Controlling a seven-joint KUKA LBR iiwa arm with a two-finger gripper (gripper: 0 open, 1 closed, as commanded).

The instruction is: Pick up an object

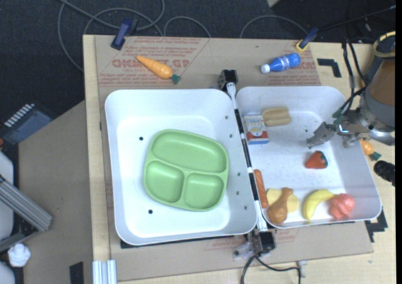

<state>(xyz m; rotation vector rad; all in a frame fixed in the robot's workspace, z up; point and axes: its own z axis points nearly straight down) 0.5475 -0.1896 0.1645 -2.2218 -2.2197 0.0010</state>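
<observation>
In the right bin [352, 110], the strawberry [316, 160] sits near the middle, well right of the green tray [186, 169]. The tool [321, 136] hangs just above it, slightly up-right, fingers spread apart and gripping nothing, so a short drop should meet it.

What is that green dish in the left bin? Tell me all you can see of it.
The green tray looks like pale green plastic: a rounded-corner divided plate with one long section and two smaller ones, all empty. It lies flat, slightly turned, about the middle of the left bin. It touches only the bin floor.
</observation>
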